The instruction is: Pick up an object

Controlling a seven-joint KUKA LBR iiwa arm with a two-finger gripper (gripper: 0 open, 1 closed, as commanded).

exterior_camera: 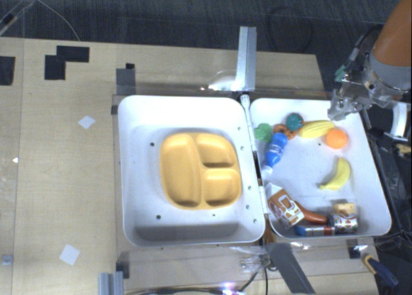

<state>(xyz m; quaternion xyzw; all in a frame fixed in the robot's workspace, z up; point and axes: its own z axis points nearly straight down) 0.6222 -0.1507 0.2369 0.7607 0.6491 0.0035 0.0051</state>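
Observation:
The right bin (376,178) holds several small items. A yellow banana (337,174) lies mid-right, and an orange ball (335,138) sits beside a second yellow fruit (314,129). Further left are a teal ball (294,121), a green piece (262,132) and a blue bottle (276,149). Along the near wall lie an orange-and-white box (285,207), a red stick (313,216) and a small can (345,225). My gripper (340,108) hangs over the bin's far right corner, just above and behind the orange ball, with nothing seen in it.
The left bin (138,158) carries a yellow divided tray (198,169) in its middle. A metal post (247,55) stands behind the seam between the two bins. Cables and dark gear lie past the right bin's outer wall.

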